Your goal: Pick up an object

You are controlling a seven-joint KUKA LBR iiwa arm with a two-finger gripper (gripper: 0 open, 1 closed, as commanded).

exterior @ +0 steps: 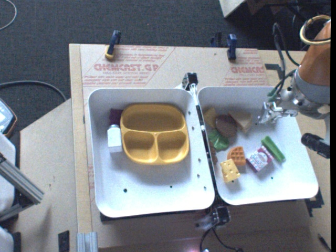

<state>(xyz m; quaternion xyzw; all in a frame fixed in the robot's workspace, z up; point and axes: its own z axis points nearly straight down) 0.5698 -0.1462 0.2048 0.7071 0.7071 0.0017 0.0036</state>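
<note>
Two white bins (100, 193) sit on a clamped board (157, 67) over dark carpet; pincer (270, 112) state unclear.

Yellow tray (154, 133) in a white bin (100, 140); green stick (273, 148), orange waffle (237, 154), holed yellow cheese (230, 170), perhaps brown disc (226, 125).

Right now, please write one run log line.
gripper: over right bin, nothing visibly held | green stick: in bin | yellow tray: left bin

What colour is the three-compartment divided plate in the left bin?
Yellow-orange; the divided plate shows clearly in the camera view.
</note>
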